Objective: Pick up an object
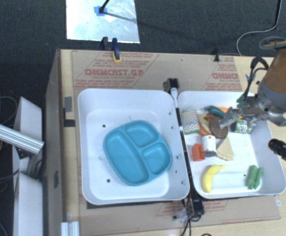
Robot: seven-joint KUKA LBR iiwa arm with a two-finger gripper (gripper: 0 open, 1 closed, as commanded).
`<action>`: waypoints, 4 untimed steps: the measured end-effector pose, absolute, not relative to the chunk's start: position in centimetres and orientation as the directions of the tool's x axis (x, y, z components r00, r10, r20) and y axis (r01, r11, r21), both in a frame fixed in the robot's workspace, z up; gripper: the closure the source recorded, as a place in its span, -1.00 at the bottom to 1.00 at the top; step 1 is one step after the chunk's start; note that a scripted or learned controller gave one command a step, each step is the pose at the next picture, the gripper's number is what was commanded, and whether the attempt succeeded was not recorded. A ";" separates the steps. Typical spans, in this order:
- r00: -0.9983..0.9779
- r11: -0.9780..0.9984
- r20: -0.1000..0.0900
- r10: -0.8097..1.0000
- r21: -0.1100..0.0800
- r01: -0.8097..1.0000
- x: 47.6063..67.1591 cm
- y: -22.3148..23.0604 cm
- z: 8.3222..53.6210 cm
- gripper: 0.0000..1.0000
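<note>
I see the end effector [234, 116] low over the right bin's [270, 154] far side; can't tell its state from here. Objects there are crowded: brown disc [218, 128], teal piece [212, 111], green-label can [242, 127], sponge [190, 117], all touching or just beside each other. Below them are a white cylinder [209, 142], orange piece [197, 152] and bread slice [225, 150]. Banana [210, 176] and green pods [253, 176] lie apart near the front rim, with open floor between. Left bin [91, 132] has a blue plate [137, 152].
</note>
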State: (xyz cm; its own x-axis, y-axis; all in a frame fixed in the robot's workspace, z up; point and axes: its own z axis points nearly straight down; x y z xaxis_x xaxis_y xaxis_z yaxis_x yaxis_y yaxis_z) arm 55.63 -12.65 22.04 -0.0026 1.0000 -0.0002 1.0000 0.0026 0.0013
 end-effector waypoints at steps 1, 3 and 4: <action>-0.003 0.003 -0.001 1.000 0.000 1.000 62.0 -16.5 12.9 -1.00; 0.002 -0.002 -0.014 1.000 0.005 1.000 64.4 -11.0 9.0 -1.00; 0.000 0.000 -0.011 1.000 0.008 1.000 64.6 -10.8 10.1 1.00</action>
State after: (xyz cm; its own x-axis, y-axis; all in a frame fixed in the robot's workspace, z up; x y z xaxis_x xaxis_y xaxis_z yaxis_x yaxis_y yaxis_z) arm 64.58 -10.79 10.09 -0.0002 0.9999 -0.0107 1.0000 0.0003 0.0077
